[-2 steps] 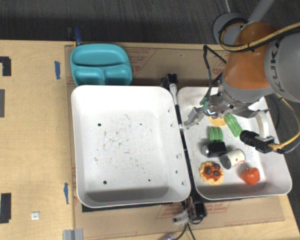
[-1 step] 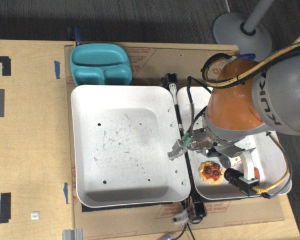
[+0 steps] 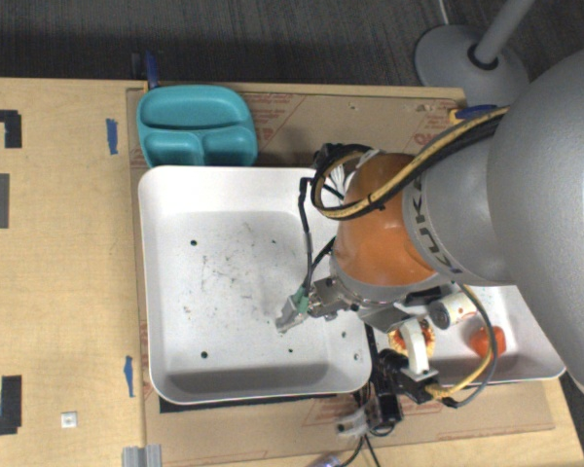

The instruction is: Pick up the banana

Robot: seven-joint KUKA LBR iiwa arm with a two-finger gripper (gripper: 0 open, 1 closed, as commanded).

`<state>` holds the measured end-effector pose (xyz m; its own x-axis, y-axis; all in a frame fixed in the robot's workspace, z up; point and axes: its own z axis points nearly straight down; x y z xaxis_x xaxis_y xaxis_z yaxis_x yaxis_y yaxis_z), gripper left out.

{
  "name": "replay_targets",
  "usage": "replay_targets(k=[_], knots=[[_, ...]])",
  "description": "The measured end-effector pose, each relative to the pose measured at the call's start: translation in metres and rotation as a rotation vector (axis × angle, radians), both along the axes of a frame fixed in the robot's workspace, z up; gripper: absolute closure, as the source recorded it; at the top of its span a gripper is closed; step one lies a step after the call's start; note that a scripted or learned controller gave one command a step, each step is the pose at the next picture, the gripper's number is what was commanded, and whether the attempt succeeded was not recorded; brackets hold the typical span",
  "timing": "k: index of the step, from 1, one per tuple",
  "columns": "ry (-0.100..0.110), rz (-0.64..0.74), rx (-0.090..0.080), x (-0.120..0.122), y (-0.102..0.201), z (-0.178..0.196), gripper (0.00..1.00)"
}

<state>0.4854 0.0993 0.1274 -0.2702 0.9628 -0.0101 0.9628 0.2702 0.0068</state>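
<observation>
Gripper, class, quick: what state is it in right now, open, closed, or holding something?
Gripper: cannot be told; it sits low over the left bin, with no banana seen in it.

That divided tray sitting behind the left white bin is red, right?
Not red. The camera view shows the divided tray is teal. It does sit behind the left white bin, at its far edge.

A tan bench (image 3: 58, 290) bears two white bins (image 3: 175, 261) and a teal tray (image 3: 197, 125).
</observation>
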Motion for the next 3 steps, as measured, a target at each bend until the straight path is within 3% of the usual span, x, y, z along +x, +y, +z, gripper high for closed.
replay_targets(k=[1,2,3], knots=[[0.008,-0.295,0.009,0.007,0.069,0.030,0.00],[0.009,0.019,0.009,-0.006,0.122,-0.041,0.00],[0.007,0.018,0.013,-0.005,0.124,-0.031,1.00]])
